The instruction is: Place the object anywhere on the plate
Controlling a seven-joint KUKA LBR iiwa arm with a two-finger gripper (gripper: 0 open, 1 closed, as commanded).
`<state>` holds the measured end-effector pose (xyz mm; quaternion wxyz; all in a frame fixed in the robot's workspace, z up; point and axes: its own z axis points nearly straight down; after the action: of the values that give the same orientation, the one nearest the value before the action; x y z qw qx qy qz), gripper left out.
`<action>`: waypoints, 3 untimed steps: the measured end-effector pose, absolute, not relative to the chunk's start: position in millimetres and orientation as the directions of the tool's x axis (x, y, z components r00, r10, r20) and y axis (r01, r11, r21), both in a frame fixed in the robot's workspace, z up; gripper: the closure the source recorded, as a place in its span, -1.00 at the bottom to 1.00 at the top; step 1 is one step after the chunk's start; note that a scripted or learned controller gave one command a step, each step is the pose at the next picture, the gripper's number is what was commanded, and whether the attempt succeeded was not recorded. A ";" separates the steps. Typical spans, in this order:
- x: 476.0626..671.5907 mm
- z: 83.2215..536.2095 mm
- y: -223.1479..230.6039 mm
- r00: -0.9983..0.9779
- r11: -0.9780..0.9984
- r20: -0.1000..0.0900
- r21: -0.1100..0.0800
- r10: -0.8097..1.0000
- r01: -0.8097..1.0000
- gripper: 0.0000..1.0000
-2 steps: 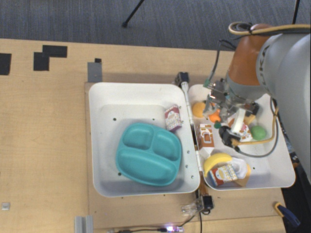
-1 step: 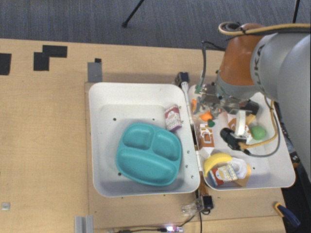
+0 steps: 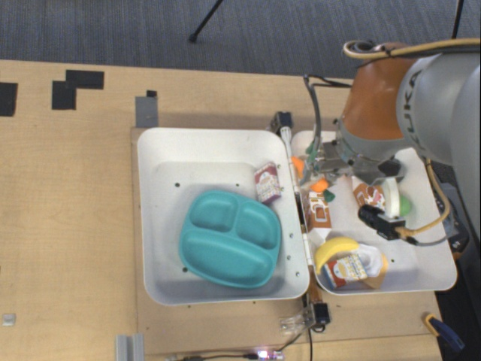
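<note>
My end effector [image 3: 319, 173] sits low at the right bin's [image 3: 436, 277] left wall among small items; I cannot tell its state or any catch. The teal plate [image 3: 230, 238] lies leftward, in the left bin's [image 3: 150, 224] centre.

Overhead slanted view: the gripper [image 3: 325, 173] hangs over the near-left part of the right bin [image 3: 421, 273], just beside the wall it shares with the left bin [image 3: 150, 224]. A small orange piece [image 3: 321, 186] and a brown packet [image 3: 319, 213] lie directly below it, and a banana [image 3: 336, 248] lies further below. The turquoise divided plate [image 3: 229, 238] sits well to its left, a small brown packet [image 3: 267, 183] between them.
</note>
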<state>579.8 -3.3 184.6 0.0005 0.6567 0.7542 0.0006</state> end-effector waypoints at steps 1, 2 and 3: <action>551.9 196.1 46.0 -0.109 0.109 0.001 0.001 0.994 0.994 1.00; 552.0 196.1 45.2 -0.107 0.107 0.001 0.001 0.994 0.994 -1.00; 553.3 206.8 45.7 -0.110 0.110 0.001 0.004 0.994 0.994 1.00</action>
<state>553.3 45.7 206.8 0.0009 0.6671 0.7450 0.0017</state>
